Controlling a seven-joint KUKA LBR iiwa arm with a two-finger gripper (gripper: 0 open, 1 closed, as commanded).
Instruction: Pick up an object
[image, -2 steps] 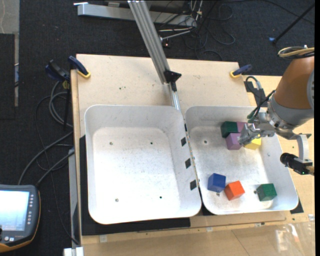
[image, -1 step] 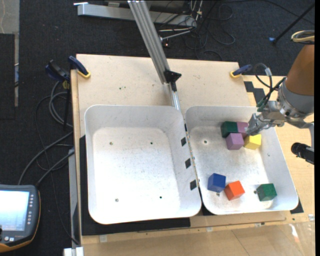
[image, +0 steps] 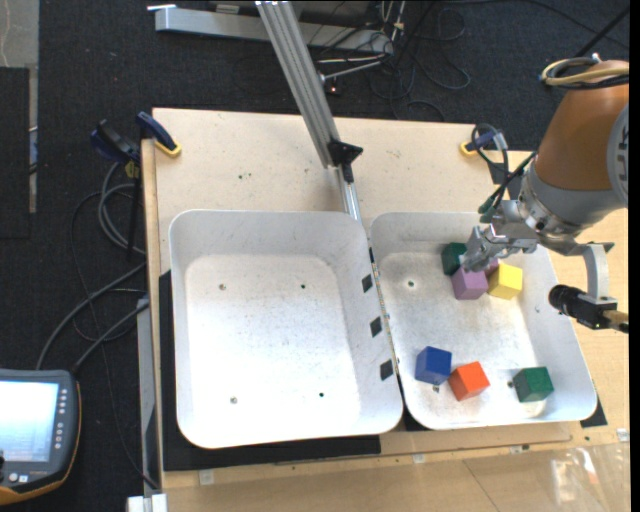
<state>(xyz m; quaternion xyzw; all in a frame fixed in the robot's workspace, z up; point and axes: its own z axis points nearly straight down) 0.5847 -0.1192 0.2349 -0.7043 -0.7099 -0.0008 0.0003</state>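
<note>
The gripper (image: 480, 255) is seen low over the purple block (image: 468, 283) near the right bin's (image: 560, 330) back edge; its grip cannot be told.

Beside my bench a grey-cased tablet screen (image: 30, 430) glows at the lower left. Blue-handled clamps (image: 120, 142) grip the beige board's (image: 250, 160) corner, and a slanted aluminium pole (image: 305, 85) crosses overhead.

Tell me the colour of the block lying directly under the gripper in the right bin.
Purple, seen in the camera view, beside a yellow block.
</note>
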